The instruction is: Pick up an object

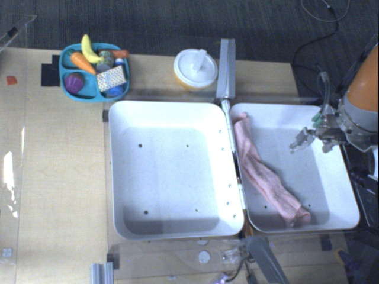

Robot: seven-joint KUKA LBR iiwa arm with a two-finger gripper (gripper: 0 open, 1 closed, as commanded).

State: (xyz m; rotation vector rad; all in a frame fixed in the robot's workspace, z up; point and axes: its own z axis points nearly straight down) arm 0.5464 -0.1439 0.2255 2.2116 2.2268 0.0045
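Overhead, the gripper [303, 139] hangs at the right of the frame above the right bin [331, 225], nothing visible between its fingers, whose spread cannot be told at this size. A pink cloth [262, 179] lies along that bin's left wall, long axis running from upper left to lower right, bunched at its lower end. A descent could close on limp fabric pressed against the wall and slip off.

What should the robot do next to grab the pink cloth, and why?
Probably move the tool left and down toward the pink cloth. The tool hangs over the bare part of the right bin, while the cloth lies stretched along that bin's left side, untouched.
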